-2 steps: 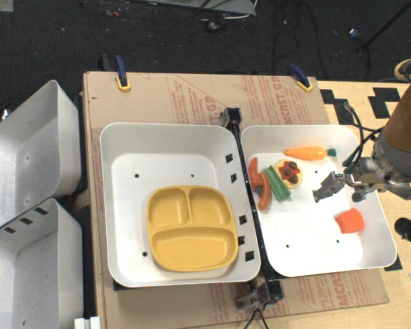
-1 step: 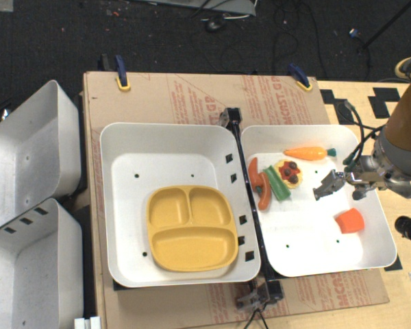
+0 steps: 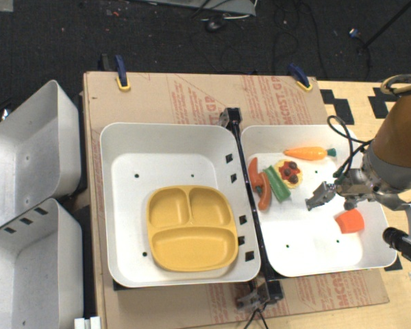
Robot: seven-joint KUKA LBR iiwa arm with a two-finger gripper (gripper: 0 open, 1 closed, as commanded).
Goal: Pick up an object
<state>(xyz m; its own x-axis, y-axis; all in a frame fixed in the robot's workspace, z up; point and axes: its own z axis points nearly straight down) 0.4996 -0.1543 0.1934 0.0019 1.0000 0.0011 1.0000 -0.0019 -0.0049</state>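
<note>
orange block | right bin | just right of and below jaws | jaws' state unclear

Two bins sit side by side on the bench, and the left bin holds a divided tray toward its front. In the right bin, a carrot lies at the back, with a sausage, a bean and a small toy clustered by the left wall. A block lies toward the right, and the gripper hangs between it and the cluster.
</note>
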